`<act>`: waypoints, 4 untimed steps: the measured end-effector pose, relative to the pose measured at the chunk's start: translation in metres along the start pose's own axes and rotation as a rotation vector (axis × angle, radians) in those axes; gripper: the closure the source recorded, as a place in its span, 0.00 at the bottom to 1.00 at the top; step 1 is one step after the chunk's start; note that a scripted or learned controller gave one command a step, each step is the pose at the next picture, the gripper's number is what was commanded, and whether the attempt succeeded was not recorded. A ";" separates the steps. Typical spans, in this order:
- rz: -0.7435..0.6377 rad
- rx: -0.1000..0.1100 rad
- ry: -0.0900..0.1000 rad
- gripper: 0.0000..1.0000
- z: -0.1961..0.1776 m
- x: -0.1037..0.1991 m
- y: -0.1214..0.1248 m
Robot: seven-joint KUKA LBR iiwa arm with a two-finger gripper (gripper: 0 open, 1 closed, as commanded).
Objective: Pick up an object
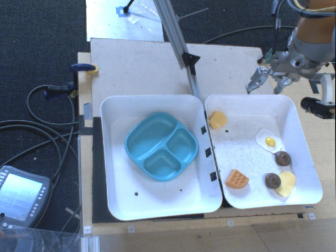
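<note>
Gripper (268, 82), fingers apart and empty, above the right bin's (302, 121) far rim; the egg (269, 140) lies inside near that rim, flat enough that closing fingers may slip over it.

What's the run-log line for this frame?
hand: open, above right bin's far rim, holding nothing | right bin: fried egg, waffle, two donuts | left bin: blue plate
</note>
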State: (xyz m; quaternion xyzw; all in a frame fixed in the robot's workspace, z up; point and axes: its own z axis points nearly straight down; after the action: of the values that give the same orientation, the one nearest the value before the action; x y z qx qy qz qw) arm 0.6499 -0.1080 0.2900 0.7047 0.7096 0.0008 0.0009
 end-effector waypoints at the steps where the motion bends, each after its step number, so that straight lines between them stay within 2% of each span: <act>1: 0.000 0.000 0.000 0.00 0.000 0.000 0.000; 2: 0.007 0.004 -0.001 0.00 0.047 -0.010 0.001; 4: 0.007 0.004 0.000 0.00 0.132 -0.007 0.005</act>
State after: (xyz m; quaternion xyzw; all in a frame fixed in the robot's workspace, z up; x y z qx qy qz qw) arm 0.6552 -0.1150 0.1583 0.7071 0.7071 -0.0008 -0.0004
